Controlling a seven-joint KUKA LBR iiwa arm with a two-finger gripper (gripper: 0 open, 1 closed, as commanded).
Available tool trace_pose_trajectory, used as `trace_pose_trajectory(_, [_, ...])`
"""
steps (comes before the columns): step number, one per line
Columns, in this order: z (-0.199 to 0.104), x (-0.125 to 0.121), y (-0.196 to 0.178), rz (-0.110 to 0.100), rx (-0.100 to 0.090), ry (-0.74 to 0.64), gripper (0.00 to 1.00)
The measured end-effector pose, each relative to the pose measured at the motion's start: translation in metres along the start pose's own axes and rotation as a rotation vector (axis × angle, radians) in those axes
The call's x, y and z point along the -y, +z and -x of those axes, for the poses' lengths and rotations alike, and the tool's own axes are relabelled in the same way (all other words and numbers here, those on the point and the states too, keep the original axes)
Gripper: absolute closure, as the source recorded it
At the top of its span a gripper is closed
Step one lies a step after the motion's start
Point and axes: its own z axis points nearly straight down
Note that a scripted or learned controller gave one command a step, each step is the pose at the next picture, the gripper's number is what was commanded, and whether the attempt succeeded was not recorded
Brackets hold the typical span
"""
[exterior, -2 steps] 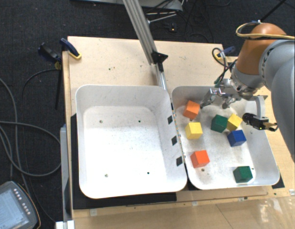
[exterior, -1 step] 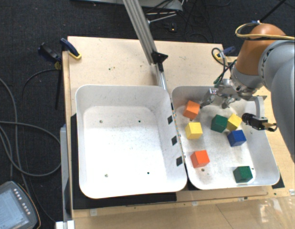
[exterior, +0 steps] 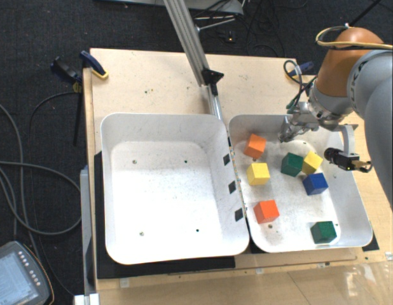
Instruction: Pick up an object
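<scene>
Working from the near edge of the right bin (exterior: 358,230), I have a green cube (exterior: 324,232) at about five o'clock, well apart from the rest, then an orange cube (exterior: 267,211) near seven. Farther in sit a blue cube (exterior: 315,183), a yellow cube (exterior: 259,173) at nine, and a tight pair: a dark green cube (exterior: 292,164) touching a second yellow one (exterior: 311,162). Another orange cube (exterior: 254,146) lies near eleven.

I judge all of these to be light, rigid blocks with flat, parallel faces, so I'd grip across two opposite sides, squarely, since smooth faces can slip if taken on a corner. The lone green cube or either orange one offers free room on both sides; the touching pair does not.

The gripper (exterior: 289,132) hangs over the far end at twelve o'clock, above bare bin floor. I cannot tell how its jaws stand. The left bin (exterior: 114,189) sits alongside on the bench (exterior: 152,81).
</scene>
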Motion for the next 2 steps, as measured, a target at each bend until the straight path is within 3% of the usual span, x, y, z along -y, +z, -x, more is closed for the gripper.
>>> trace_pose_trajectory(2, [-0.001,0.011,-0.122,0.005,0.000,0.005,1.00])
